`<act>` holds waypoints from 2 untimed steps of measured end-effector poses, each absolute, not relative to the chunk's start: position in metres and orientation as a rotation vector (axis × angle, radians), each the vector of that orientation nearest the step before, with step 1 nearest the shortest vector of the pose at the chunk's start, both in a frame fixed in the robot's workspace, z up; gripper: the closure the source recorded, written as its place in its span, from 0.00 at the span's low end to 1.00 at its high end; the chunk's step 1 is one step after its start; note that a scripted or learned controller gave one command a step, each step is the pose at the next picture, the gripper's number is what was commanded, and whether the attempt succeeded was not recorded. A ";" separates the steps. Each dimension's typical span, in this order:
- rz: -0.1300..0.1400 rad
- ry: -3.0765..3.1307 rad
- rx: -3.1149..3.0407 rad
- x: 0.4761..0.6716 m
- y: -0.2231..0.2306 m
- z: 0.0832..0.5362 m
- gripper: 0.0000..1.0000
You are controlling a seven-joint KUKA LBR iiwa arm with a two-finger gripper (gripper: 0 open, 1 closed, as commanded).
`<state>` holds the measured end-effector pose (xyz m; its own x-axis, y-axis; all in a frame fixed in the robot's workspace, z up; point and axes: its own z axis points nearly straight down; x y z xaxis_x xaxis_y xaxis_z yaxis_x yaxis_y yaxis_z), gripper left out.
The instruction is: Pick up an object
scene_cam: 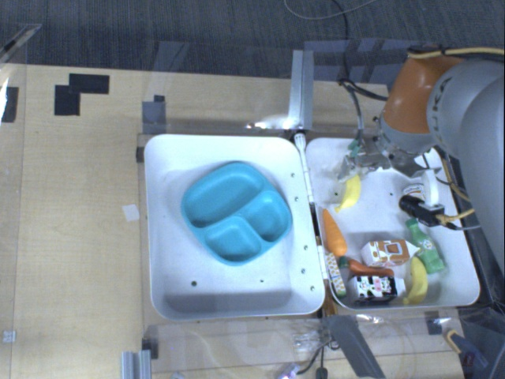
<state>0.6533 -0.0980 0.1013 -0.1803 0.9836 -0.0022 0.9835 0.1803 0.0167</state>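
- Left bin (158, 235): holds a blue divided plate (235, 212), lying flat near its centre.
- Right bin (465, 287): carrot (334, 233), milk carton (385, 252), second banana (417, 279) crowded along the near side.
- Banana (349, 193): far-left part, tilted, hanging just under the gripper (361, 158); fingers' state: cannot tell, nor whether they grip it.
- Handling, as judged: lift straight and slowly, clear of the bin wall.
- Worktop (71, 212): pale wood; dark carpet beyond, with a loose cable.
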 end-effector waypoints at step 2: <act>0.007 2.503 1.888 0.670 -0.036 0.199 1.00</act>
